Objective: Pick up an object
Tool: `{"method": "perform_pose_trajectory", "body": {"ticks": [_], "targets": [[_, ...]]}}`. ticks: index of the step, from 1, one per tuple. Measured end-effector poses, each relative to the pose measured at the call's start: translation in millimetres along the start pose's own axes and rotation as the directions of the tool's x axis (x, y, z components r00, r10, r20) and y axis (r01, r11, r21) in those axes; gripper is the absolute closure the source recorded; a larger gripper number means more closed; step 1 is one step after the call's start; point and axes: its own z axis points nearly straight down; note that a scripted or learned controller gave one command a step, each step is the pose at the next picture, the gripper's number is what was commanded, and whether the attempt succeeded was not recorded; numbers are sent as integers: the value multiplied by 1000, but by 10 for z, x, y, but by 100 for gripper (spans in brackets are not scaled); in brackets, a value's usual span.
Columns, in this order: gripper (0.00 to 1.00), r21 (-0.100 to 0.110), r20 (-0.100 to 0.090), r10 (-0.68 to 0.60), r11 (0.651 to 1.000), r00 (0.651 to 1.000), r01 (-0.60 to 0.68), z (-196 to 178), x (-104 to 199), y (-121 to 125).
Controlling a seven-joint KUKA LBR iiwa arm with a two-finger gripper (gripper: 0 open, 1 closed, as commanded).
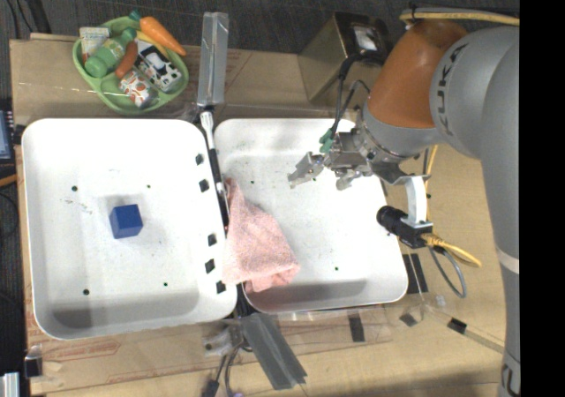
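camera view, overhead at a slant. item: arm (459, 86), grey with orange band, entering from the right of the frame and reaching over the right bin (371, 280). item: gripper (305, 172), centre of frame, above the upper part of the right bin's floor; fingers pointing toward frame left, slightly spread, nothing between them. item: pink cloth (258, 245), crumpled, lower left part of the right bin, its left edge lying up against the divide between the two bins; below and left of the gripper, apart from it. item: blue cube (126, 220), left bin (53, 175), left-centre of frame, sitting alone on the white floor; well apart from the gripper, across the divide. item: green bowl (88, 78), upper left of frame, outside the bins, filled with toy food including a carrot (159, 32).
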Motion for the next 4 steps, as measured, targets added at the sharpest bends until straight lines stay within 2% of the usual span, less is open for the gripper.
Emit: {"method": "perform_pose_trajectory", "body": {"ticks": [1,2,3,4], "targets": [[0,0,0,-122,993,993,122,795,301,-484],[0,-9,2,-143,990,990,143,1236,361,-418],[0,-10,3,-210,978,978,210,1231,349,72],[0,-9,0,-149,989,989,149,1224,-39,-46]]}}
